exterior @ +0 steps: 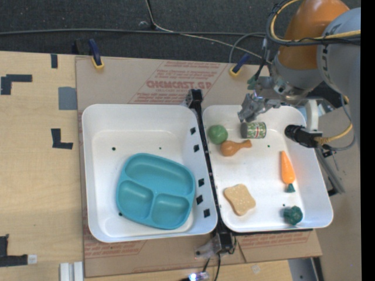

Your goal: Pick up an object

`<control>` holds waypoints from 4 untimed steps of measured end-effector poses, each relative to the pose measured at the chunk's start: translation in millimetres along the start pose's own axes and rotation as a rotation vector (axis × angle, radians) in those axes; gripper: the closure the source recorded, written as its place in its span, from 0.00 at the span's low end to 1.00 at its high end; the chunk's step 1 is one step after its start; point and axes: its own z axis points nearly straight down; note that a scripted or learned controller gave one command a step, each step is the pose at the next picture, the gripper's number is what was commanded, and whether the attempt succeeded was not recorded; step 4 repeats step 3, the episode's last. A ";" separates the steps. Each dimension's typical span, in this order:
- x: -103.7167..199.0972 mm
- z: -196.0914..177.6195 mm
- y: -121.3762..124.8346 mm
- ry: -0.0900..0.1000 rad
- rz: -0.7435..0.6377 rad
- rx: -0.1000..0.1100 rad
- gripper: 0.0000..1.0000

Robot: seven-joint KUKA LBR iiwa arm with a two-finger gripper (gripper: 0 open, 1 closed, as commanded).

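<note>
Broccoli (292,215) by the right bin's (319,218) near rim, toast (239,199) on open floor, carrot (286,168) pointing away lengthwise, drumstick (235,147) lying crosswise beside green ball (217,134), can (255,130) on its side, long axis crosswise, beneath gripper (251,113), finger state impossible to tell.

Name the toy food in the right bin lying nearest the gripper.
The small can, directly beneath the gripper; the green ball and drumstick lie farther left.
</note>
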 end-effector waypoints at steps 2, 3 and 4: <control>113.1 19.5 -4.0 -0.001 0.000 0.002 1.00; 171.3 11.3 -18.2 0.000 -0.001 0.001 1.00; 171.3 11.3 -18.2 0.000 -0.001 0.001 1.00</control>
